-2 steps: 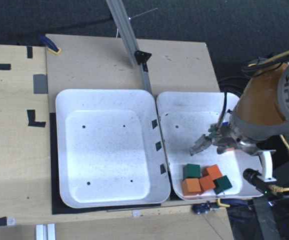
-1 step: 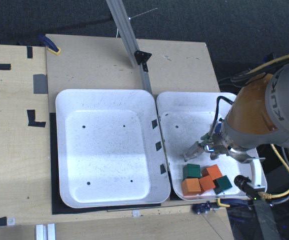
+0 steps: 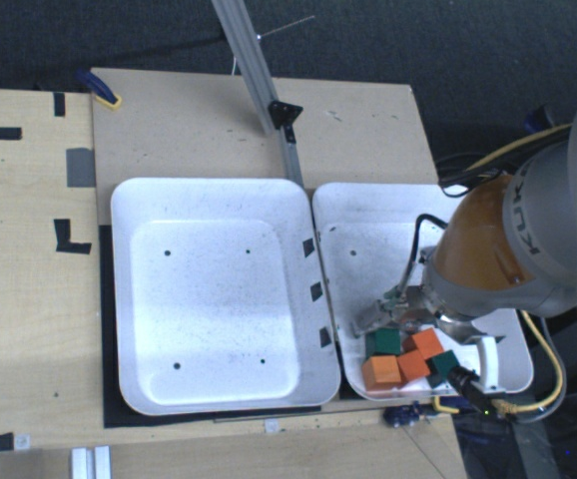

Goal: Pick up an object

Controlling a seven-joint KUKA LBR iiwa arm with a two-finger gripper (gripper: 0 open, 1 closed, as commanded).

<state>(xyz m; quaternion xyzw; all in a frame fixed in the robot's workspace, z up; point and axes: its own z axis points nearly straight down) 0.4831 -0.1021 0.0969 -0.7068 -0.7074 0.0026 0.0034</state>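
- Nothing is lifted yet: the green block point(image 3: 384, 343) and the orange blocks point(image 3: 382, 371) sit on the floor of the right bin point(image 3: 368, 218), near its front edge.
- My jaws point(image 3: 400, 310) hang just above that cluster (my wrist hides them; I cannot tell whether they grip).
- The green block lies directly beneath.

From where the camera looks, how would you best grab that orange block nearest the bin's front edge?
Come straight down on the orange block and pinch its front and back faces. A green block and another orange block crowd it, so sideways approaches look blocked.
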